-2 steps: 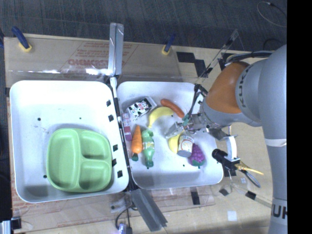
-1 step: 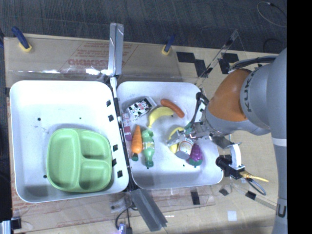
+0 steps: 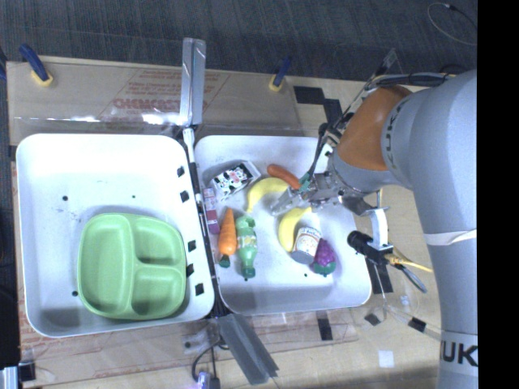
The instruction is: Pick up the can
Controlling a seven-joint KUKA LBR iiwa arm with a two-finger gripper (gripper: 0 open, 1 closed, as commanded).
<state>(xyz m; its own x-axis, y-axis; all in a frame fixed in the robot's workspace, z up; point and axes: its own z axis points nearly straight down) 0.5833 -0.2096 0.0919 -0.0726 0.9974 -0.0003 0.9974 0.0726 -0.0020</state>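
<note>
One can [image 3: 307, 241]: centre-right of frame, right bin [image 3: 340, 297], touching banana [image 3: 289, 227] and grapes [image 3: 324, 255].
My gripper [image 3: 302, 193]: above can; finger state I cannot tell.
Risk: crowded neighbours may deflect my grasp.

Two white bins [image 3: 49, 314] are counted on the bench. One green divided plate [image 3: 130, 264] is seen. Two bananas [image 3: 268, 191], one carrot [image 3: 228, 233], one green bottle [image 3: 246, 246], one can [image 3: 306, 242], one bunch of purple grapes [image 3: 324, 256] and one sausage [image 3: 284, 175] are counted.
</note>
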